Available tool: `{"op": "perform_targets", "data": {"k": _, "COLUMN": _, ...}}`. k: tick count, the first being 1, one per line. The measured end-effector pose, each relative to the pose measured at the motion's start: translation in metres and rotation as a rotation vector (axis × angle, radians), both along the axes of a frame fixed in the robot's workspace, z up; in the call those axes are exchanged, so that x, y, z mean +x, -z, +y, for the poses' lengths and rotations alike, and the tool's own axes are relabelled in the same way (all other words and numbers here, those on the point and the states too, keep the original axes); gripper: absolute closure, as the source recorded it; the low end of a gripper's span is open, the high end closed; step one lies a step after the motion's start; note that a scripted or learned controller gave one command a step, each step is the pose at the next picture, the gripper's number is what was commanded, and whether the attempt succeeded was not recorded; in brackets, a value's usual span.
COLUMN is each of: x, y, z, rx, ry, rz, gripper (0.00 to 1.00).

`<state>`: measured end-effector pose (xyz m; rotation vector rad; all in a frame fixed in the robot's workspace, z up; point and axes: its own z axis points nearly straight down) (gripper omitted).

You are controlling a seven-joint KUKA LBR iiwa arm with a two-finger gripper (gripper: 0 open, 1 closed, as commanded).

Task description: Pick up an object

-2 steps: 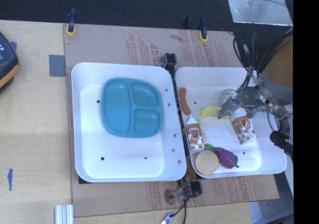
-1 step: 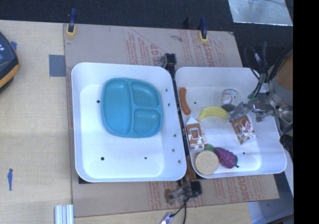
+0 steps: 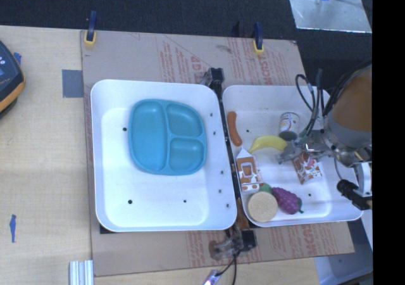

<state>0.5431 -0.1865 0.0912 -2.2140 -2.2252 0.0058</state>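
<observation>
**A:** What lies around your gripper?

**B:** You have two white bins side by side on the bench. The left bin (image 3: 107, 151) holds a blue divided plate (image 3: 168, 136), lying flat toward the bin's far half. The right bin (image 3: 253, 97) is the crowded one. A hot dog (image 3: 234, 128) lies along its left wall. A banana (image 3: 267, 144) sits near the middle, with a small can (image 3: 288, 123) just behind it. A red-and-white carton (image 3: 248, 173) lies against the left wall, and next to it at the near edge are a round tan disc (image 3: 262, 206) and a bunch of purple grapes (image 3: 286, 199), the two touching. A second small red-and-white carton (image 3: 308, 168) lies toward the right side.

**A:** And your arm?

**B:** It reaches in from the right, its grey body and orange band (image 3: 354, 101) hanging over the right bin's right edge, black cables looping above it. The wrist points left and down into the bin.

**A:** The gripper itself?

**B:** You'll see the gripper (image 3: 292, 152) low in the bin, between the banana's right end and the second carton, close to both. You can't tell from this angle how it is set, and nothing is visibly held.
</observation>
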Motion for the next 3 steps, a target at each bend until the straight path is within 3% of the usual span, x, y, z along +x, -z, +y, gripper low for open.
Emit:
{"op": "perform_targets", "data": {"k": 1, "x": 0.001, "y": -0.011, "z": -0.001, "rx": -0.003, "ry": -0.004, "rz": 0.000, "gripper": 1.00}}
{"op": "perform_targets", "data": {"k": 2, "x": 0.011, "y": -0.002, "z": 0.063, "rx": 0.000, "ry": -0.003, "rz": -0.005, "gripper": 1.00}}
{"op": "perform_targets", "data": {"k": 3, "x": 0.015, "y": -0.101, "z": 0.133, "rx": 0.002, "ry": 0.000, "rz": -0.003, "gripper": 1.00}}
